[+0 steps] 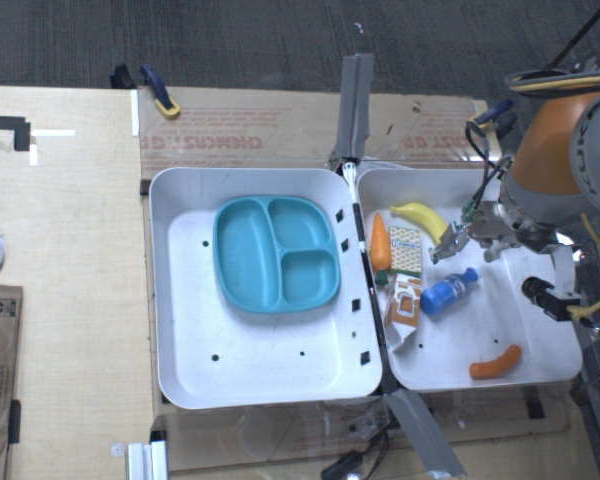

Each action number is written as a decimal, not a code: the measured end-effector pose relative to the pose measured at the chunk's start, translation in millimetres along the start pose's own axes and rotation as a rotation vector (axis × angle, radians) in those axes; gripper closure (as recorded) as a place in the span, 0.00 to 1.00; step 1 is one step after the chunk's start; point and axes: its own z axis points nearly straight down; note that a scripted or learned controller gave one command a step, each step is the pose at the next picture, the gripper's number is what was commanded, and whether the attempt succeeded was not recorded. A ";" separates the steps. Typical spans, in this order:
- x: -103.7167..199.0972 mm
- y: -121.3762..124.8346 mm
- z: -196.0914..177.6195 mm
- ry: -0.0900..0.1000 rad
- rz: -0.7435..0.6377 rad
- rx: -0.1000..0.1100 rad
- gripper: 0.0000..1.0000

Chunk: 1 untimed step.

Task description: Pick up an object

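The right bin [540, 368] holds a yellow banana [420, 216], an orange carrot [379, 242], a blue bottle [446, 292], two printed packets [404, 250] and an orange sausage [495, 362]. My gripper [468, 247] hangs over the upper middle of this bin, just right of the banana and above the blue bottle. Its fingers are open and spread apart, with nothing between them. The grey arm with its orange band [552, 153] comes in from the right.
The left bin [180, 348] holds a teal divided plate [277, 254]. A grey divider post [355, 103] stands between the bins at the back. Cables and a black fitting [545, 298] sit at the right bin's right side. A blue-and-yellow clamp [158, 92] lies on the bench.
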 end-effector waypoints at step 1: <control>-0.8 -0.3 -4.8 0.001 -0.001 0.005 1.00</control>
